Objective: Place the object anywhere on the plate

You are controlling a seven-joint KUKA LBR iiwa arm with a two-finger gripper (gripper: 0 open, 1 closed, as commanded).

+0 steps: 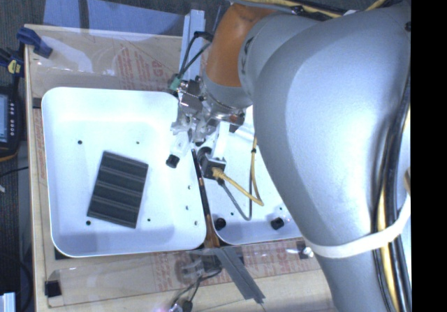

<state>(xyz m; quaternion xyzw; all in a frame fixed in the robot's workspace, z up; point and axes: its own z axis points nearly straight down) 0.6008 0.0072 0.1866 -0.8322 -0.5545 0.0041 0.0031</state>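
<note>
A dark grey ribbed plate (119, 189) lies flat in the left white bin (63, 115), toward its lower left. A small black object (172, 160) sits on the bin floor near the bin's right wall, to the right of the plate and apart from it. My gripper (188, 132) hangs over the upper right part of the left bin, just above and slightly right of the small black object. The wrist and its metal parts cover the gripper's tip, and I see nothing clearly between its fingers.
The grey arm with its orange band (227, 52) covers most of the right bin (241, 234). Two small dark items (221, 223) (277, 222) show at that bin's near edge. A dark divider (202, 199) runs between the bins.
</note>
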